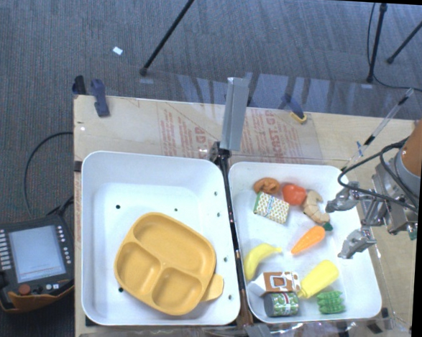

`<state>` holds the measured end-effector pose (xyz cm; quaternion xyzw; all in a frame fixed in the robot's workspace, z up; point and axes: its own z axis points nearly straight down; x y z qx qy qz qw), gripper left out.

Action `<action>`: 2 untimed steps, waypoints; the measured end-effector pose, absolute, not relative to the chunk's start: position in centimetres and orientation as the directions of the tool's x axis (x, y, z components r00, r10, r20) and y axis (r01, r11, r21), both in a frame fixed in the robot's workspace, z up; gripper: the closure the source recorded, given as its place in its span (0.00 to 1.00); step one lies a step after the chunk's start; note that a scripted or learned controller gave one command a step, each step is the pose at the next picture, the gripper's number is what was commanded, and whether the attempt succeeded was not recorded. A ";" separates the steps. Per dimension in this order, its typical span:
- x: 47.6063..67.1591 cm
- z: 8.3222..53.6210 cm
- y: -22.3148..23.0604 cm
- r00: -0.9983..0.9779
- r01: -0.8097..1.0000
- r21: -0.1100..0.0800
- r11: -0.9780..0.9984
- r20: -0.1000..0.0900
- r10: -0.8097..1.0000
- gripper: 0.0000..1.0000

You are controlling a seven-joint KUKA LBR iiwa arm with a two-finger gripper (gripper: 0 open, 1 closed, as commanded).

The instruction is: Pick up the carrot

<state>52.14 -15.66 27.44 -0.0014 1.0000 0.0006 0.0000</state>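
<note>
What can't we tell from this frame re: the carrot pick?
- Gripper, camera view: fingers look spread above the right bin, but their height over the carrot can't be read from this slanted view.
- Arm: cut off by the right edge; only the wrist and cables show.
- Small carton and can: labels too small to read.
- Yellow tray: covers part of the left bin's floor.

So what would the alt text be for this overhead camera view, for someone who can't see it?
A robot arm's gripper, open, hovers over the right edge of the right bin, just right of an orange carrot lying among toy foods such as a banana and a tomato. The left bin holds a yellow divided plate.
</note>
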 end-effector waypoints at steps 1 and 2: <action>54.2 13.9 -17.3 -0.995 -0.095 0.007 0.995 0.014 -0.095 0.00; 55.2 8.5 -16.3 -0.999 0.039 0.003 0.999 0.005 0.039 0.00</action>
